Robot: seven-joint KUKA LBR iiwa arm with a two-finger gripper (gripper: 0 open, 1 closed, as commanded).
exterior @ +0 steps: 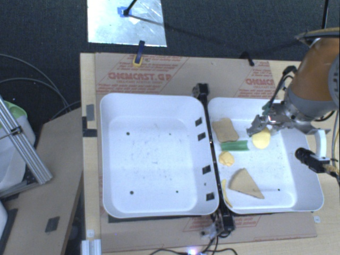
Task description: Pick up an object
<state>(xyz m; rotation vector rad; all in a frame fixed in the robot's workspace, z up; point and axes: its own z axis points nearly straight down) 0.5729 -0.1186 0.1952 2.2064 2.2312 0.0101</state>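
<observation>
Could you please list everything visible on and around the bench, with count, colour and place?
left bin: one, white, left half of the bench
right bin: one, white, right half of the bench
tan rectangular piece: one, tan, right bin, upper left
green stick: one, green, right bin, just below the tan rectangular piece
yellow ball: one, yellow, right bin, right of the green stick, just below the pincer
small yellow lump: one, yellow, right bin, below the green stick
tan wedge: one, tan, right bin, lower middle
metal sheet: one, silver, floor beyond the bench
arm: one, grey with orange band, reaching from the right
pincer: one, grey, over the right bin
</observation>
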